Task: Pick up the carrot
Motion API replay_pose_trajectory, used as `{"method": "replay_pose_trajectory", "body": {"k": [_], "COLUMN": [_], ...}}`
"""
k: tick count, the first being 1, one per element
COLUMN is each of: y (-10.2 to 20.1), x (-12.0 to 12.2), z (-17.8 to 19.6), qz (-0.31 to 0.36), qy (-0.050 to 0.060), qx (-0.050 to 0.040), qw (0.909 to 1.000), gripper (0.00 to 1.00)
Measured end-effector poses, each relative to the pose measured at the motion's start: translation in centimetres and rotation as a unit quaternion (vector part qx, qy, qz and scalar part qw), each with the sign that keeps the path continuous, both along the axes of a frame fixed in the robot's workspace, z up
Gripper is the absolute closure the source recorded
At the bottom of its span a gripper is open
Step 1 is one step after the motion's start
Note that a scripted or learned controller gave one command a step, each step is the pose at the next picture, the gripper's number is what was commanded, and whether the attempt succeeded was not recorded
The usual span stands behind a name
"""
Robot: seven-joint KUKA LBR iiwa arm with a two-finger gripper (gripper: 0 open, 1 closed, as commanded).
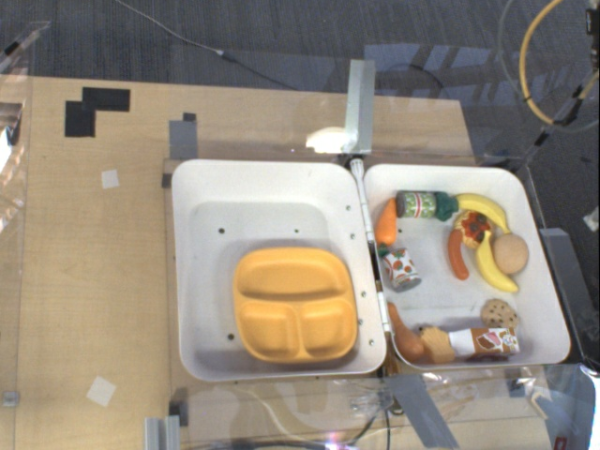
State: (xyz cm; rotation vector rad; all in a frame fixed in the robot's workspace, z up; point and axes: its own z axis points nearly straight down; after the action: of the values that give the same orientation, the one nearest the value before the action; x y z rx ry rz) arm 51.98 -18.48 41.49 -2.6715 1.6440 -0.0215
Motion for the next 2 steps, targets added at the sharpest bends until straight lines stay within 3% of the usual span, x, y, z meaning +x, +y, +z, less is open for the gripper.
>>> {"method": "replay_pose_trajectory", "body": {"k": [1,2], "y": [2.8,-0.2], "x": [0.1,1.8], "z": [-11.9,2.0], "qz": [0.160,0.436], "qy": [0.007,0.001], "qx": [0.0024,-0.0049], "qw": [0.9870,0.9000], "gripper": [1.00,1.00]}}
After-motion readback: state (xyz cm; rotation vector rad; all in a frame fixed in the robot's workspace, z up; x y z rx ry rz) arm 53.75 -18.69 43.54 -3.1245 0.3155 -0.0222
